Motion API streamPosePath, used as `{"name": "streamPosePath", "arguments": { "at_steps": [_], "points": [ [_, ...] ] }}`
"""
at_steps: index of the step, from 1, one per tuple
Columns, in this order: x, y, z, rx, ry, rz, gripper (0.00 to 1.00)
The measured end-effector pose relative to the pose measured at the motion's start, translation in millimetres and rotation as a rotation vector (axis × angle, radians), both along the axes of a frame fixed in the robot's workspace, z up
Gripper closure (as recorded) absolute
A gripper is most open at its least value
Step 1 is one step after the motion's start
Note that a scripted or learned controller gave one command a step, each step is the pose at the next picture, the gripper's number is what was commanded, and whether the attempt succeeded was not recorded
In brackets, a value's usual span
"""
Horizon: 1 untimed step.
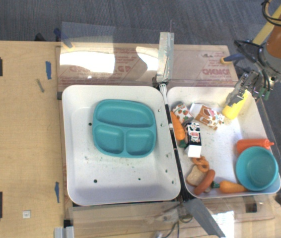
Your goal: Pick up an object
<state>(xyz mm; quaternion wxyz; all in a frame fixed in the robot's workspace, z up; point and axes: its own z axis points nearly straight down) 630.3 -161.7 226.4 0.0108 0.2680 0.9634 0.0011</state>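
The two-finger gripper [241, 94] pinches a small yellow plastic object [233, 107] over the right white bin [259, 114], but that shallow tip-hold could slip.

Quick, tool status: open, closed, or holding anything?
Tool: cannot tell open or closed from this view. It sits at the far right corner of the right bin, right above a yellow object; a grasp is not visible.
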Motion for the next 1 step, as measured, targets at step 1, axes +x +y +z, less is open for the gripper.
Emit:
{"name": "streamPosePath", "arguments": {
  "at_steps": [1],
  "points": [
    [-63.8, 38.8, -36.4, 0.003, 0.02, 0.132, 1.0]
  ]
}}
